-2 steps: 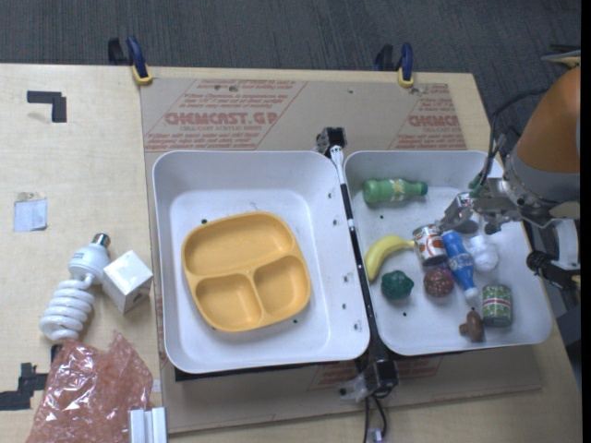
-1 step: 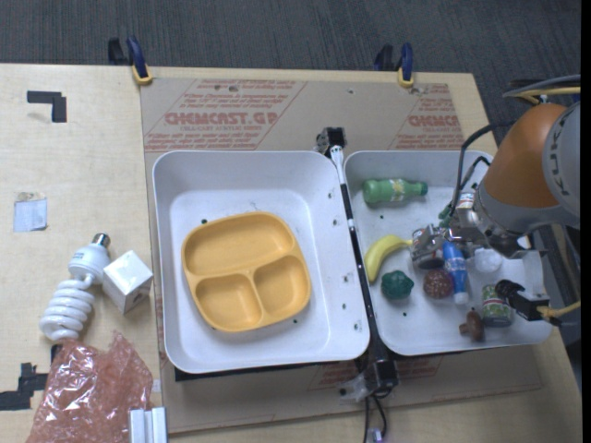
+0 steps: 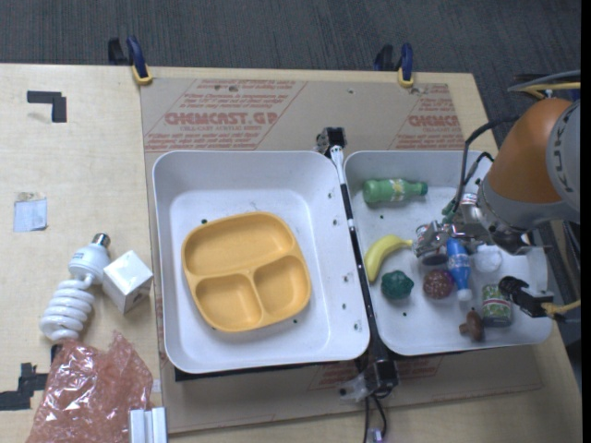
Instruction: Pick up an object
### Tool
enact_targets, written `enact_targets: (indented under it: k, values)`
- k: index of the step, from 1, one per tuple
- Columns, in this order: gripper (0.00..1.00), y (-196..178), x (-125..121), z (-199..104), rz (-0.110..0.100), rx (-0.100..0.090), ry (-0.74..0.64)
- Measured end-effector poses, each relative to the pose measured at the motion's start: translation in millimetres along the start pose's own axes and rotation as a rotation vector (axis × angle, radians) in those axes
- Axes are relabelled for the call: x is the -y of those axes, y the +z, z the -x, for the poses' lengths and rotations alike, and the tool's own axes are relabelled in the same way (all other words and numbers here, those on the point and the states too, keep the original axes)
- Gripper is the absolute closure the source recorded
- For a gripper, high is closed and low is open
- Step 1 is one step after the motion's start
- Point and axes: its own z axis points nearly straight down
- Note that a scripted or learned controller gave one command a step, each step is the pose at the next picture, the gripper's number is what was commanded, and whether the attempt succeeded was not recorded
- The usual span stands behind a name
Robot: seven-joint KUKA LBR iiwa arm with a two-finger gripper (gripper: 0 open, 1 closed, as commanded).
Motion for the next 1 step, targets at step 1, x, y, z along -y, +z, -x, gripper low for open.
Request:
enact_targets:
  k: [1]
  values:
    - [1.00, -89.6, 34.6, -72.3, -0.001, 0.000, -0.002]
